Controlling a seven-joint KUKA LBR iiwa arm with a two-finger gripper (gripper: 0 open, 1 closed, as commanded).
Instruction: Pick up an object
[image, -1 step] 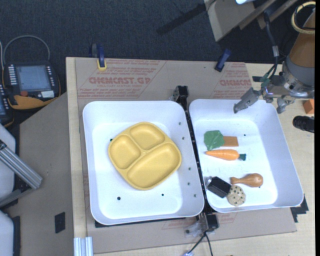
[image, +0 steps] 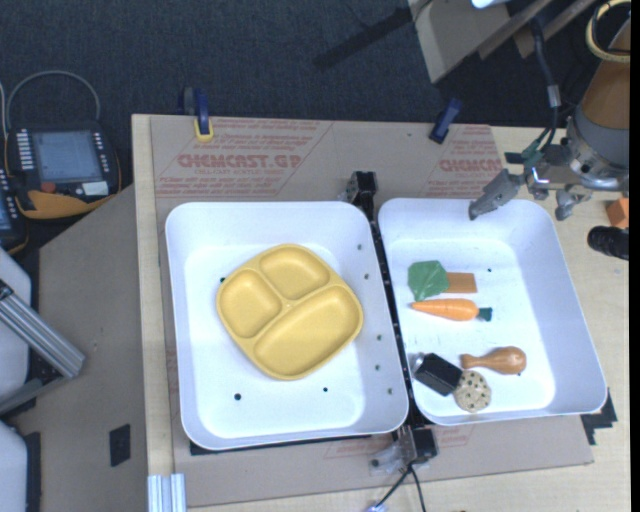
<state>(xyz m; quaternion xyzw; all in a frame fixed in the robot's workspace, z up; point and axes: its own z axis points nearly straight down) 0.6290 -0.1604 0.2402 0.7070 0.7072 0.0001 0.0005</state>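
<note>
The arm (image: 610, 110) at two o'clock is cut off by the right edge, so just its orange band and wrist show, and the fingers (image: 487, 203) are too small and blurred to tell how they stand. At nine o'clock the handheld screen unit (image: 62, 165) runs past the left edge, its display too small to read. At five o'clock the black block (image: 437, 375) overlaps the speckled cookie (image: 472, 392), and their contact is unclear.

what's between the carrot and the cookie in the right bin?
In the camera view, the brown drumstick-shaped toy lies between the carrot and the cookie, slightly to the right, with bare bin floor above it.
</note>
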